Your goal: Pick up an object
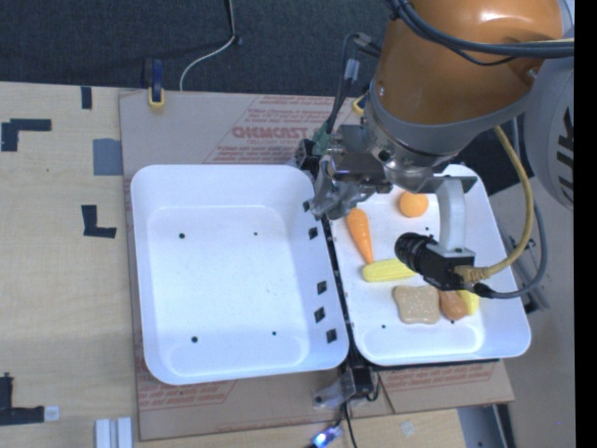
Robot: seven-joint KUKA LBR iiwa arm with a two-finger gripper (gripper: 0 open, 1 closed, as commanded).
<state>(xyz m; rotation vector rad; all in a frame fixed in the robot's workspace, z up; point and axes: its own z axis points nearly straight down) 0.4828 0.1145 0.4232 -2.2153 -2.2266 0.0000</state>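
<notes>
Carrot (360, 234) beside corn (387, 271), bread (416, 303)

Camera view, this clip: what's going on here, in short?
A grey arm with an orange band reaches in from the right and hangs over the right bin. Its gripper sits low at that bin's left edge, just above the carrot. Nothing shows between its fingers, so no pick yet. In the same bin lie a corn cob, a toast slice and an orange ball. The left bin is beside it.
</notes>
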